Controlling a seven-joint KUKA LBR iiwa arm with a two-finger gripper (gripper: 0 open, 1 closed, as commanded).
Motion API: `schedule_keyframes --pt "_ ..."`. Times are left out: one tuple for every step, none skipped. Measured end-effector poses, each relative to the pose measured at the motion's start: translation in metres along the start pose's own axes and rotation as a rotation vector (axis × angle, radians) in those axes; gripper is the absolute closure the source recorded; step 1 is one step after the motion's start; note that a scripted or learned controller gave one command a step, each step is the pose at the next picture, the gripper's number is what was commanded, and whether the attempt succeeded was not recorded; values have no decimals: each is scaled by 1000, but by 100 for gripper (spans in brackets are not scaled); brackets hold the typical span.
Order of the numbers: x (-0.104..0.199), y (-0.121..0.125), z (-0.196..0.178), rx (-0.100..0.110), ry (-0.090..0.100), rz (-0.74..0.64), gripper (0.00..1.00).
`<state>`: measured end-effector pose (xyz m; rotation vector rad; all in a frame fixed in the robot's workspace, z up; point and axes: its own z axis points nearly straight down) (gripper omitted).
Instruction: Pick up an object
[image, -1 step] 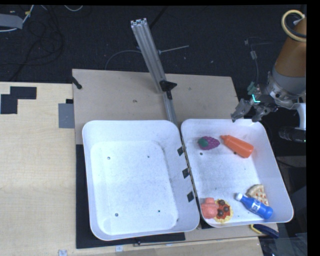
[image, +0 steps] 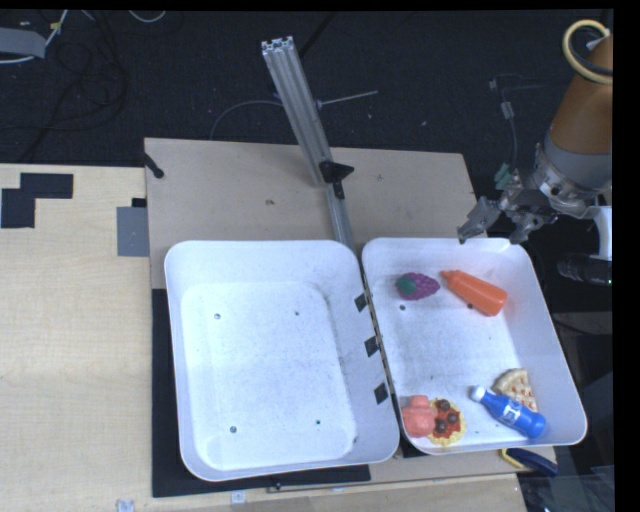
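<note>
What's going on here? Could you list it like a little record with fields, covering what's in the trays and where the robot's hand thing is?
left bin: white, shallow
right bin: holds five toy items
far side of right bin: purple and green toy; orange carrot beside it
near side of right bin: red and yellow toy food; blue bottle; waffle piece
end effector: above the right bin's far edge, holding nothing
fingers: spread apart

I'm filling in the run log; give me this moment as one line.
gripper: open, above right bin's far rim, holding nothing | nearest: orange toy carrot, purple-green toy | pick: not begun
</note>
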<state>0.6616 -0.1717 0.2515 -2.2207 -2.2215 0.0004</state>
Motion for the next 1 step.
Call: schedule_keyframes --pt "7 6 58 5 1 -1 0"
